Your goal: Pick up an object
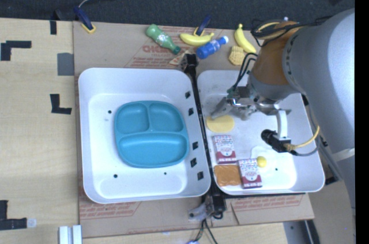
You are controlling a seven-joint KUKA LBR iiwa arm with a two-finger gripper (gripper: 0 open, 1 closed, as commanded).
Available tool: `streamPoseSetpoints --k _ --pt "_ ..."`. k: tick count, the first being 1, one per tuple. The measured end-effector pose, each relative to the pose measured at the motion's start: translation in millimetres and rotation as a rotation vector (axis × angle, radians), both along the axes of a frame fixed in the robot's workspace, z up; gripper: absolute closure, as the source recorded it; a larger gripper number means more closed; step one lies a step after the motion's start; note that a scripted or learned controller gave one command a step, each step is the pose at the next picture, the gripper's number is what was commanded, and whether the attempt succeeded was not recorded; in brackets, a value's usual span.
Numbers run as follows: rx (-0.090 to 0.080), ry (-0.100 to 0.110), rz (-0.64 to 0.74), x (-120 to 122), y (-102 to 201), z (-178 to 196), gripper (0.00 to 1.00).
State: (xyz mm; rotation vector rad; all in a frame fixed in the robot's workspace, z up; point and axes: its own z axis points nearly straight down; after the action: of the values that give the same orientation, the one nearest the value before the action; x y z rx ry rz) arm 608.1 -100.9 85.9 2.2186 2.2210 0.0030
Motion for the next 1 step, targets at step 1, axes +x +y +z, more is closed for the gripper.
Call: streamPoseSetpoints --k 1 --pt "-0.002 -0.001 -0.001 -18.4 6.3 0.5 0.00"
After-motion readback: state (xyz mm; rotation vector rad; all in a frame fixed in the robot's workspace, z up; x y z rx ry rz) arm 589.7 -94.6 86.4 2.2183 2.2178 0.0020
